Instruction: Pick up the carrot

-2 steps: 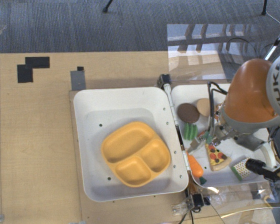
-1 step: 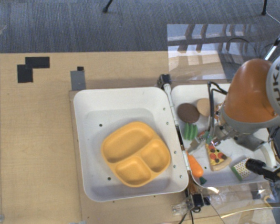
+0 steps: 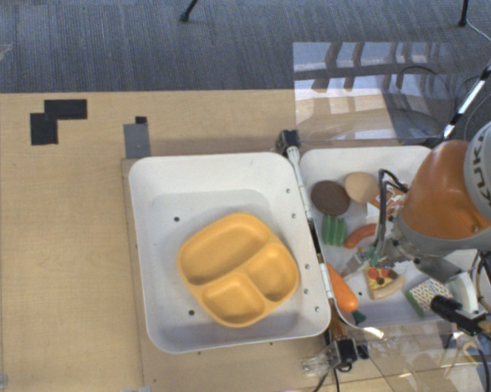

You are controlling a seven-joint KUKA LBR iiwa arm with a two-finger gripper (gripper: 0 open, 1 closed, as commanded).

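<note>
While the arm (image 3: 447, 198) hangs over the right bin (image 3: 410, 150), the carrot (image 3: 343, 291) lies at that bin's near-left corner, against the wall that parts the two bins, with its green tip pointing toward the near edge. Its long axis runs slantwise, from upper left down to lower right in the camera view. Taking the carrot as the mark, the gripper (image 3: 382, 253) stands to its right and a little farther from the near edge, close by but apart from it, above a pizza-slice toy (image 3: 384, 282). Whether the pincer is wide or narrow I cannot tell; the wrist hides it. Nothing shows the carrot held. Beyond the carrot, farther up the bin, sit a green piece (image 3: 333, 229), a red sausage-like piece (image 3: 360, 236), a brown round thing (image 3: 330, 198) and a tan one (image 3: 361, 187). To my judgement, the coming move calls for a short shift leftward toward the dividing wall, with the jaws turned across the carrot's slant; the wall close beside it may crowd one finger.
</note>
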